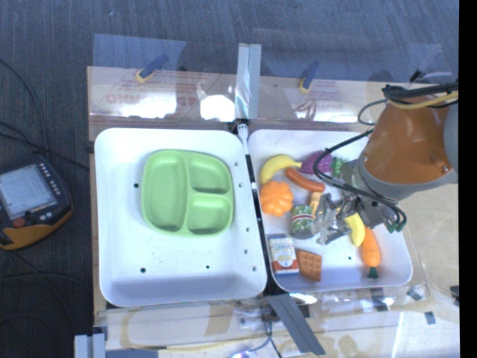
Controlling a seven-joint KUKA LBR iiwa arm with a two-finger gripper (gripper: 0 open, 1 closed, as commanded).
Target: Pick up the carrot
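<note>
The carrot (pixel 370 249) is orange with a small green tip and lies near the front right corner of the right bin (pixel 399 274), pointing toward the front edge. My gripper (pixel 330 222) hangs low over the middle of that bin, just left of the carrot and apart from it. It looks open, and I see nothing between its silver fingers (pixel 322 213). A yellow toy (pixel 357 230) lies between the gripper and the carrot's top end. The grey and orange wrist (pixel 408 151) covers the bin's back right part.
The right bin also holds a banana (pixel 274 168), a red sausage (pixel 305 179), a purple toy (pixel 325 160), an orange pumpkin (pixel 276 198), a green can (pixel 302 220), a small carton (pixel 281 253) and a waffle (pixel 309 265). A green divided plate (pixel 186 192) sits in the left bin (pixel 119 274).
</note>
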